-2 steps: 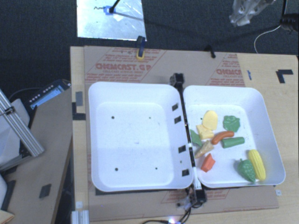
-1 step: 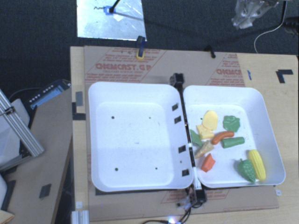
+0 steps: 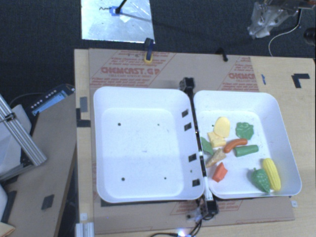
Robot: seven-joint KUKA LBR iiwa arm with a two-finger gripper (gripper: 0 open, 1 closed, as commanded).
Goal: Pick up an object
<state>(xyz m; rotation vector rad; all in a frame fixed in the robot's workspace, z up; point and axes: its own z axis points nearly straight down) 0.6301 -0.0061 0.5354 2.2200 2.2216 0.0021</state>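
A: What can't you make out from up here?

B: Your tool (image 3: 264, 21) sits at the top right corner, past the tabletop (image 3: 207, 65), partly cut off by the frame edge. It reads as a pale grey blur, so I cannot tell whether it is open or closed, or whether it has anything.

A: And the things to pick?

B: All in the right bin (image 3: 279, 112), well apart from your tool: a yellow corn cob (image 3: 271, 174) beside a green pepper (image 3: 259, 179), a red sausage (image 3: 235, 144), a green cucumber (image 3: 246, 150) (others cluster near the divider). The left bin (image 3: 143, 142) lies alongside.
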